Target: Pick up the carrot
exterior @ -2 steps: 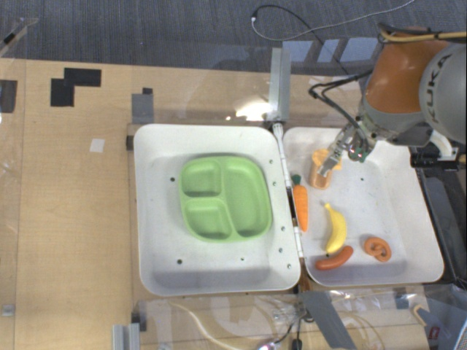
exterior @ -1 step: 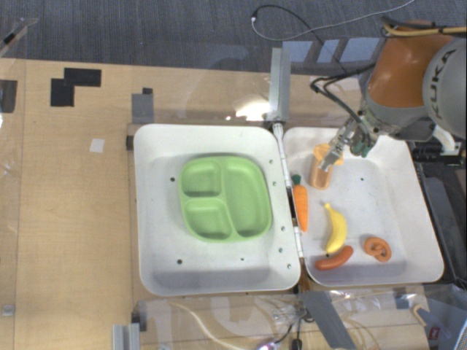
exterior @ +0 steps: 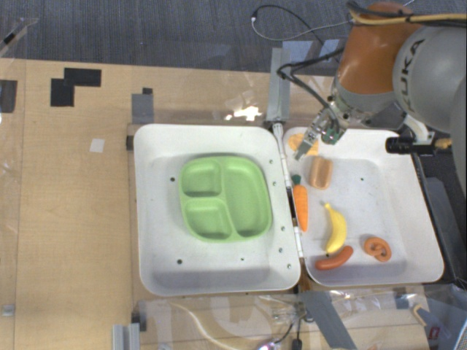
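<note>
The green 3-compartment plate (exterior: 222, 198) sits in the left bin (exterior: 153, 217) on the table (exterior: 66, 217). Right of the plate, the carrot (exterior: 300, 204) lies along the right bin's (exterior: 408, 217) left wall, untouched. Further right of the plate are a bread piece (exterior: 320, 173), banana (exterior: 335, 228), sausage (exterior: 333, 259) and pretzel (exterior: 377, 249). The hand (exterior: 309, 146) hovers up-right of the plate; whether it is clenched cannot be told.
</note>
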`<state>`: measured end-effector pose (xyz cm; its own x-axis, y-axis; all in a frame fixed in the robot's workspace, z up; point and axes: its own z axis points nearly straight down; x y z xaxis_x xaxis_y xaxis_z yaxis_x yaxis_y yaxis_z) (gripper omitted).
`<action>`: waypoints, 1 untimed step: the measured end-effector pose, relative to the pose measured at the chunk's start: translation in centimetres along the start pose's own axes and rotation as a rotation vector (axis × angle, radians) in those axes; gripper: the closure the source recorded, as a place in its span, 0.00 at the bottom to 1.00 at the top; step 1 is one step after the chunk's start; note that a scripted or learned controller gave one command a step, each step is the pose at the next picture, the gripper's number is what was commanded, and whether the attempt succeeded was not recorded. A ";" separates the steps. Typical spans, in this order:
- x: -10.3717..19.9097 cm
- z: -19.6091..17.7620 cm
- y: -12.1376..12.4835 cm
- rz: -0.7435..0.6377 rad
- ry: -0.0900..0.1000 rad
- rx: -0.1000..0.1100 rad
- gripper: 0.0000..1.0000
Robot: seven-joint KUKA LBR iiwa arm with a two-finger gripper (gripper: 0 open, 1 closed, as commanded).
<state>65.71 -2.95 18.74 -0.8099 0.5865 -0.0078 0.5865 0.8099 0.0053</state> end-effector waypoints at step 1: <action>0.3 0.1 1.6 0.306 0.002 0.001 1.00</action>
<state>66.35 -1.49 18.67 -0.5957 0.8032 -0.0045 0.8032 0.5957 0.0061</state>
